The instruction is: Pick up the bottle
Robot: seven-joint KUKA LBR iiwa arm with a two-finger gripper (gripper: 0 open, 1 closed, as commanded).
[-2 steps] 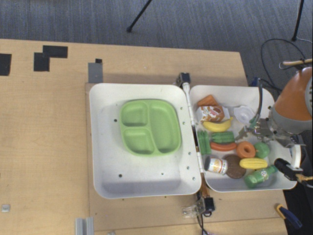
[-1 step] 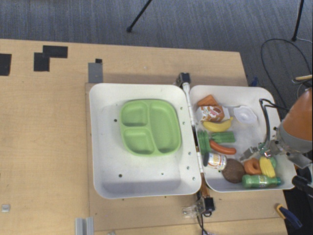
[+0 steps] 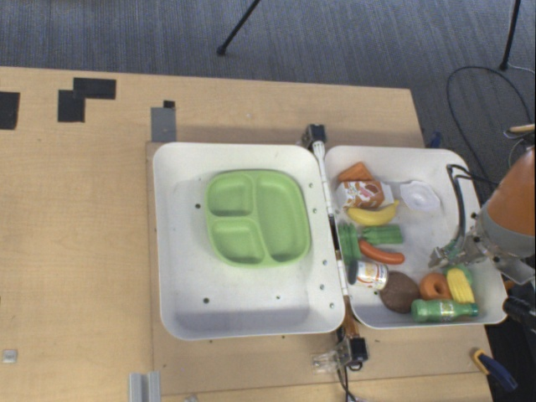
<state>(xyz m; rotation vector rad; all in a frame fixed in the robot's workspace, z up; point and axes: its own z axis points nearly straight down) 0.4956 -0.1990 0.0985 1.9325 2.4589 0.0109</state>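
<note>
The green bottle point(image 3: 445, 311) lies on its side along the front wall of the right bin point(image 3: 435, 159), its cap end pointing right. My gripper point(image 3: 453, 257) hangs over the right part of that bin, just above the yellow corn cob point(image 3: 460, 285) and behind the bottle. Nothing is visibly held by it. The arm's orange band point(image 3: 512, 198) shows at the right edge.
The right bin also holds a donut point(image 3: 434, 286), brown potato point(image 3: 400, 291), sausage point(image 3: 381, 253), banana point(image 3: 372, 216), a green vegetable point(image 3: 383, 235), a snack packet point(image 3: 362, 194) and a clear cup point(image 3: 419, 197). A green divided plate point(image 3: 256, 218) lies in the left bin point(image 3: 193, 308).
</note>
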